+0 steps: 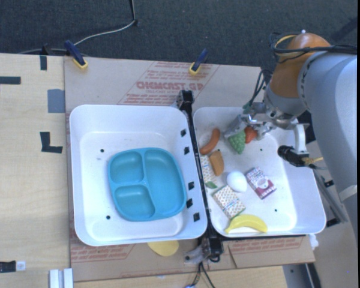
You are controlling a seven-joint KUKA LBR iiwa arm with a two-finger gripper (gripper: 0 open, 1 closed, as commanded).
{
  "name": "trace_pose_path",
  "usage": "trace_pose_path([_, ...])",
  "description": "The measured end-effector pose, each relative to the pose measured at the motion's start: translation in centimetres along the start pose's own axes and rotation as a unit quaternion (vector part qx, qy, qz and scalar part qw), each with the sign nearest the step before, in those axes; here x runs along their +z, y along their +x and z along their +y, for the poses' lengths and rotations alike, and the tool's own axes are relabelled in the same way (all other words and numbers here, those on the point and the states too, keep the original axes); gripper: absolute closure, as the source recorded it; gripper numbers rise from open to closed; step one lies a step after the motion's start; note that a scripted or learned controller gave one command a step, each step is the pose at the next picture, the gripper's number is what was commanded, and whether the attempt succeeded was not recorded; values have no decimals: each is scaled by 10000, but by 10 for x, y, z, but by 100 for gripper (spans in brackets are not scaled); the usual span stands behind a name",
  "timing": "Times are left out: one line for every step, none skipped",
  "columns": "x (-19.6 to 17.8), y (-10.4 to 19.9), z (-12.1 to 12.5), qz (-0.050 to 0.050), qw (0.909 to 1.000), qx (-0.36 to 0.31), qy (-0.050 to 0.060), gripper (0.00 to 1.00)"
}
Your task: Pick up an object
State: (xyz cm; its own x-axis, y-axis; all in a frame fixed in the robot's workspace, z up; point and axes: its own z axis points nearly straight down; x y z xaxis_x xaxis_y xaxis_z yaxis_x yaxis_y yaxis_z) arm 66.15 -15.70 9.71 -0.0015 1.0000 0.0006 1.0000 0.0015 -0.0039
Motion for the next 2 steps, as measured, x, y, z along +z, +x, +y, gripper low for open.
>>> trace_pose_path([-11, 0, 1, -13, 10000, -7, -7, 100])
trace_pose_path([-87, 73, -46, 0, 10000, -6, -18, 100])
